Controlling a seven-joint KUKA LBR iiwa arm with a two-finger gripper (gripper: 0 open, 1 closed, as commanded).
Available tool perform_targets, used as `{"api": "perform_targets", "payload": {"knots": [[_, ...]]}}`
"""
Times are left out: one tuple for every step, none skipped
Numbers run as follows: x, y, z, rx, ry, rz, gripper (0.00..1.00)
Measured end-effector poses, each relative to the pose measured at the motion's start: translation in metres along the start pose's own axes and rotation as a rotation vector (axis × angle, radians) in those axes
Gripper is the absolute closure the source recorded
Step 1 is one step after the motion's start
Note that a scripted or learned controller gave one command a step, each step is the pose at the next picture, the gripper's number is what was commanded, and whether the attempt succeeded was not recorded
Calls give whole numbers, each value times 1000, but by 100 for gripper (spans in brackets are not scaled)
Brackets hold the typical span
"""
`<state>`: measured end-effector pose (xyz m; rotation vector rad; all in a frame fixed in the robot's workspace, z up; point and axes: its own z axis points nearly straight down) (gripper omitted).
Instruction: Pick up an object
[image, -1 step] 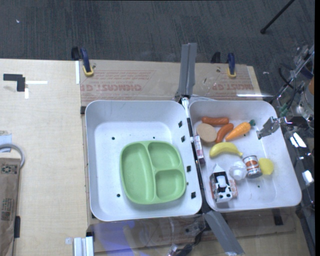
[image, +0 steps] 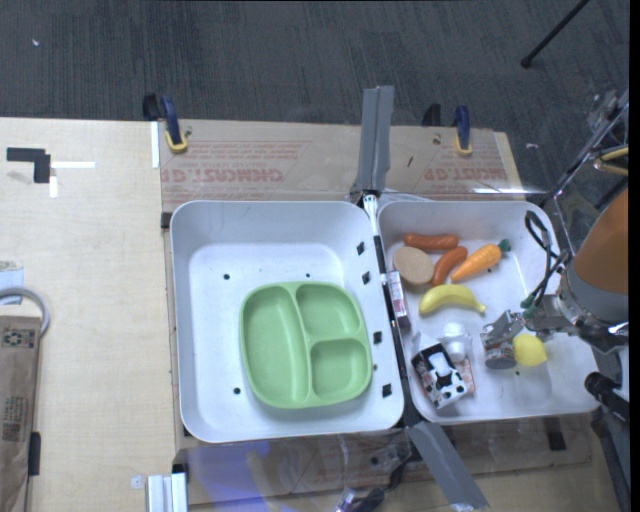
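Arm (image: 600, 270): comes in from 3 o'clock, grey with the orange band sitting over the right bin's edge.
Tool (image: 508, 335): low in the right bin (image: 520, 395), around 4 o'clock of that bin. Honestly can't tell if it's apart or together, it's just a metallic blur from up here.
Lemon (image: 530, 350): yellow, touching the tool on its 4 o'clock side. Can't say it's gripped, it only looks pressed up beside it.
Banana (image: 450, 298): middle of the right bin, at 10 o'clock from the tool, a bit apart from it.
Carrot (image: 480, 260): up at 12 o'clock of the tool, green top pointing to 2 o'clock.
Sausages (image: 432, 242): two reddish ones, near the bin's top, one tilted next to the carrot.
Round bun (image: 413, 266): tan, just beside the sausages at the bin's 10 o'clock.
Black and white thing (image: 442, 372): bottom left of the right bin, with a small white cup (image: 455, 343) touching its top.
Left bin (image: 200, 300): holds a green divided plate (image: 305, 343), three compartments, sitting slightly toward 5 o'clock.
Counter (image: 80, 300): pale wood, well off at 9 o'clock.
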<state>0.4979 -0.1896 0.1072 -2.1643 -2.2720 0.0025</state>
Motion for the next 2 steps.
{"api": "perform_targets", "payload": {"knots": [[2, 0, 17, -1, 0, 13, 0], [-21, 53, -65, -2, -2, -51, 0]]}}
